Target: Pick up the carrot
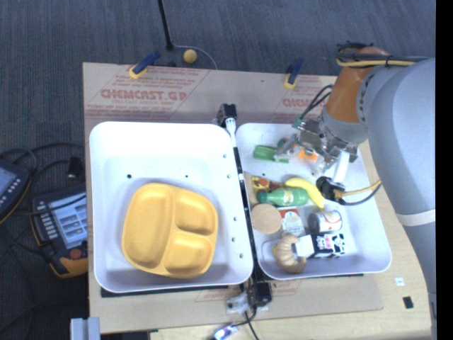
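Observation:
The carrot lies at the back of the right bin (375,250). Its green top (263,151) points left and a bit of its orange body (309,155) shows beneath the gripper. The gripper (311,149) hangs low over the carrot's middle, hiding most of it, and whether it touches the carrot is unclear. The grey arm with its orange band (347,98) comes in from the right.
Crowded in front of the carrot are a banana (306,188), a green bottle (284,198), a tan disc (267,219), a small can (326,222), a black-and-white box (330,245) and a bread roll (289,252). A yellow divided plate (170,229) sits in the left bin (113,147).

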